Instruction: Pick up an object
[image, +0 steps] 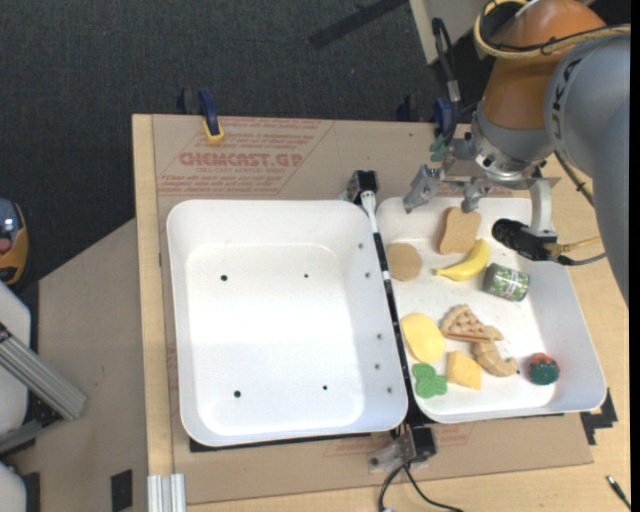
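**Mia:** What is the arm doing right now?

**Ben:** It is getting ready to grab something. The pincer (470, 195) hangs over the far end of the right bin (575, 385), and nothing is in it yet.

**Mia:** Is the pincer spread or pressed together?

**Ben:** I cannot tell — the metal bits at the wrist hide that part.

**Mia:** What could it grab?

**Ben:** The closest thing is the tan bread slice (457, 231), just under the pincer. The banana (468, 264) lies a bit past that, toward the front. The round brown cookie (404, 261) is off to the side of the pincer, by the wall between the bins. The green can (506, 282) is on the other side. Far from the pincer, at the front end, sit the yellow lemon-shaped toy (423, 337), the waffle piece (468, 323) and the little red and green ball (541, 369).

**Mia:** So what comes next?

**Ben:** I think it must go straight down onto the bread and then squeeze. The bread touches the banana, so it could bump that too.

**Mia:** How is the arm standing?

**Ben:** It comes in from the right — the orange band (520, 70) is up high, and the wrist points down at the bin. The left bin (190, 300) on the tabletop (150, 180) is well apart from the pincer.
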